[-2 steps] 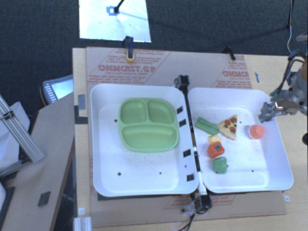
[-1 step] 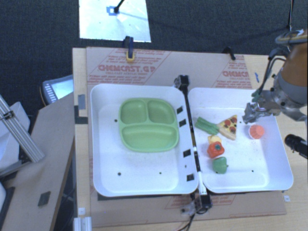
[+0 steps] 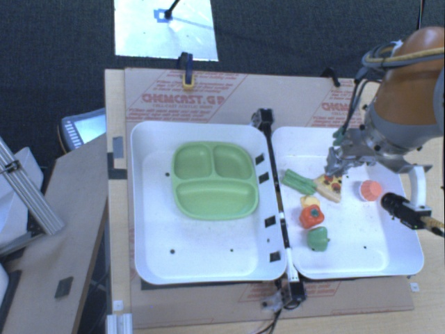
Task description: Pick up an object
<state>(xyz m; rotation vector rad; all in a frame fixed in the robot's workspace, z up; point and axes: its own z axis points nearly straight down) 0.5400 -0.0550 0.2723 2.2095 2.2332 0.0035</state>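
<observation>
In the right bin (image 3: 361, 256) lie a green bean-like piece (image 3: 298, 181), a pizza slice toy (image 3: 329, 187), a red-orange pepper (image 3: 311, 215), a green pepper (image 3: 318, 239) and a pink round piece (image 3: 370, 190). My gripper (image 3: 336, 168) hangs low over the right bin, its tips right above the pizza slice's far end. Whether it touches the slice is not visible. The arm's grey body and orange band rise to the upper right.
The left bin (image 3: 153, 242) holds a green divided plate (image 3: 213, 181). A black clamp strip (image 3: 272, 186) runs between the two bins. Cardboard (image 3: 208, 92) lies under both bins, with a yellow clip (image 3: 188, 82) at the back.
</observation>
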